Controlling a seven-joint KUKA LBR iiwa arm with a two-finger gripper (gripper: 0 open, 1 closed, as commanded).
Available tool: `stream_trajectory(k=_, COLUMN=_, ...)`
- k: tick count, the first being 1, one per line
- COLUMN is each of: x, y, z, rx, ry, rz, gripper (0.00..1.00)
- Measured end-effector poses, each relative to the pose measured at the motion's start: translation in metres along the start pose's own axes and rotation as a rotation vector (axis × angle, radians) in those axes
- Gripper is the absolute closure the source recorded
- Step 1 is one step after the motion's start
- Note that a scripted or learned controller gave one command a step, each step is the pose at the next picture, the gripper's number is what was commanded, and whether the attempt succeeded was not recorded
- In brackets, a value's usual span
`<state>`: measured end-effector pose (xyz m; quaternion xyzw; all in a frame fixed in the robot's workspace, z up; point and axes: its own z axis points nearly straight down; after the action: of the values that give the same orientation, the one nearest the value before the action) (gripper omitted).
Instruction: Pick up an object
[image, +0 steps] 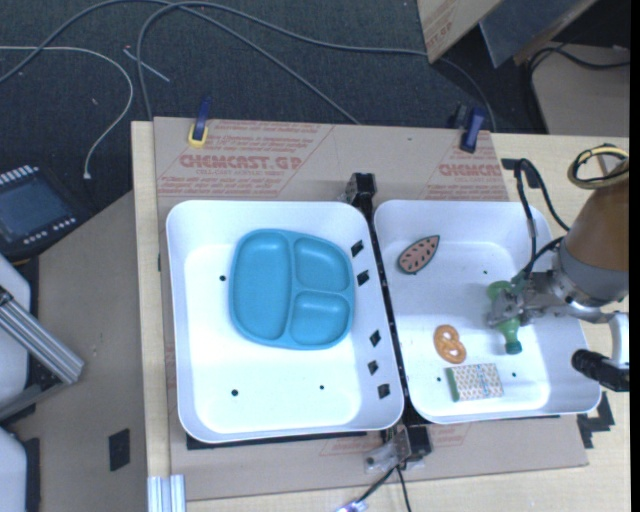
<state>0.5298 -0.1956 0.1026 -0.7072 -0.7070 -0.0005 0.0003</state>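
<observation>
Over the right-hand bin (420, 400) the claw (512, 312) hangs low by the far right wall, right on top of a small green object (506, 318) that runs roughly top to bottom beneath it. Whether the green piece sits between the claw's tips I cannot tell. To the claw's left lie a pretzel (450, 344) and a patterned card (473, 381), both near; the brown leaf-shaped piece (419, 254) lies farther up.

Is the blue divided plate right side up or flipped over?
Right side up. The blue divided plate lies flat in the left bin, its three compartments facing the camera with raised dividers visible between them.
</observation>
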Motion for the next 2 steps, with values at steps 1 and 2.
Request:
stream_trajectory(k=1, x=-0.001, y=0.006, z=-0.044, rx=-0.004, ry=-0.003, rz=-0.001, gripper=1.00)
stream_trajectory(k=2, x=-0.010, y=0.003, z=-0.104, rx=-0.006, ry=-0.004, rz=-0.001, gripper=1.00)
